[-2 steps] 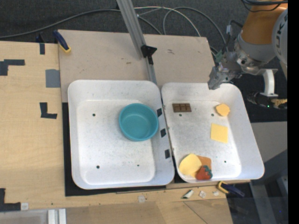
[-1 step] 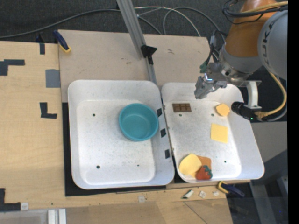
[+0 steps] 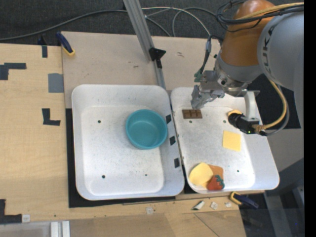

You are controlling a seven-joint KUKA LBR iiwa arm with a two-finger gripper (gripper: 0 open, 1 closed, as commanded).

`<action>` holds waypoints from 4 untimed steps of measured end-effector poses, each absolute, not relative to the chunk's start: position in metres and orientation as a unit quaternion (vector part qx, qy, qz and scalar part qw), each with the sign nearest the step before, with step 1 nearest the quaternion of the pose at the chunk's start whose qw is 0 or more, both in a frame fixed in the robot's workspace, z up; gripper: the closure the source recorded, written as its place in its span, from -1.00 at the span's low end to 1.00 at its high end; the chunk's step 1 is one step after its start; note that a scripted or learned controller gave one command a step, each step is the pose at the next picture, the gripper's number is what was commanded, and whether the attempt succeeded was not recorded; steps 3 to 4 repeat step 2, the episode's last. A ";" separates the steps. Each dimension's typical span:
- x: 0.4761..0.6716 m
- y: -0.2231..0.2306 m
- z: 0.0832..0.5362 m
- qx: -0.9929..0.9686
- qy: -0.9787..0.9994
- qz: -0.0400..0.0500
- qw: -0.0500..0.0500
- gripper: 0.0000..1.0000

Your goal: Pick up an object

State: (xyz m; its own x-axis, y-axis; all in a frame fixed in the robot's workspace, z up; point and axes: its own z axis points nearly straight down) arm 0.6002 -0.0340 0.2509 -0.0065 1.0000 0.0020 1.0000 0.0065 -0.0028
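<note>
From my seat, the pale wooden desk [image 3: 113, 58] carries everything, with the grey arm with its orange band [image 3: 244, 33] leaning in from the right. The left shallow white plastic bin [image 3: 89, 142] holds a round teal plastic bowl [image 3: 146, 128] near its middle, well apart from the arm, so I judge it is not the target of this try. The right shallow white plastic bin [image 3: 256, 167] is where the arm works: its end effector [image 3: 199, 102] hangs at the bin's far left corner, just beside and above a small flat brown chocolate-like tile [image 3: 192, 114], which I take as the thing to pick, though nothing sits between its tips. I cannot tell from this slant how the end effector stands, since the wrist body covers it. Further right lies a flat pale yellow square slice [image 3: 232, 140]; at the near edge a yellow rounded piece [image 3: 201, 174] touches an orange piece with a small red item [image 3: 216, 182], too small to identify. Whether the tips touch the bin floor is hidden.
</note>
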 end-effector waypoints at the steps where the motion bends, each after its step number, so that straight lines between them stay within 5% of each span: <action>1: 0.577 0.002 0.242 -0.706 -0.709 0.001 0.002 1.00; 2: 0.550 0.058 0.230 -0.705 -0.709 0.002 0.002 1.00; 4: 0.550 0.058 0.230 -0.705 -0.709 0.002 0.002 1.00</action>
